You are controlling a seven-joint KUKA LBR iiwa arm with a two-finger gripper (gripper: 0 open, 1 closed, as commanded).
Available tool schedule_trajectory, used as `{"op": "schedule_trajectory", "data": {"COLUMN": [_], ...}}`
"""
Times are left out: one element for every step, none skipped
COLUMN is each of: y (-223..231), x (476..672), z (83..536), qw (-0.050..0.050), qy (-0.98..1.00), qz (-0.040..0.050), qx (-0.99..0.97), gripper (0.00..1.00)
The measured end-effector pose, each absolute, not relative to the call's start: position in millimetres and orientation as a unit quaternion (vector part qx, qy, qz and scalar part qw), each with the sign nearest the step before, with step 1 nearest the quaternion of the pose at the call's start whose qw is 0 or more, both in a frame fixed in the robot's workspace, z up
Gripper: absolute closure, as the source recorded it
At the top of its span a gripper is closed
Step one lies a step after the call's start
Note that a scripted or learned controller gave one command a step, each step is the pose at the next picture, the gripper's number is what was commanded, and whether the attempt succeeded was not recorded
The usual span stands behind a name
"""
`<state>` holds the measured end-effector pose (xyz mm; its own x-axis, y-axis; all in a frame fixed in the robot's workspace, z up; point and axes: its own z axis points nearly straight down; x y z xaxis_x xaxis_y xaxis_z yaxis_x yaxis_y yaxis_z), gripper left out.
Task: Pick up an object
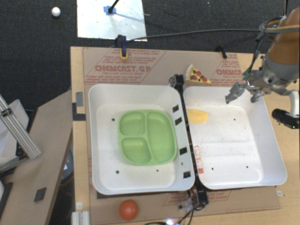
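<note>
A yellow oval object [197,116] lies in the right bin [253,172], near its left wall and toward the back. A pizza-slice toy [197,75] rests on the cardboard just behind the bins. My gripper [243,93] hangs over the back right part of the right bin, well to the right of the yellow object. Its fingers are spread apart and nothing is between them.
The left bin [105,172] holds a green divided plate [146,137]. An orange ball [128,209] sits on the bench in front of the left bin. A blue clamp [122,46] stands at the cardboard's back edge. A metal rail [16,130] lies at far left.
</note>
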<state>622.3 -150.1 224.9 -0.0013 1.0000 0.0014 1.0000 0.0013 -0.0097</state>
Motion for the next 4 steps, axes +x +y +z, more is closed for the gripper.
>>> {"op": "schedule_trajectory", "data": {"y": [-150,-156,-158,-157], "x": [624.9,626.3,628.6,629.2], "z": [232,171,109,84], "qw": [-0.001,0.001,0.001,0.0], "qy": [-0.708,-0.708,-0.707,-0.708], "qz": [-0.0005,0.0009,0.0008,0.0001], "qx": [-0.706,-0.707,-0.707,-0.707], "gripper": [0.0,0.0,0.0,0.0]}}
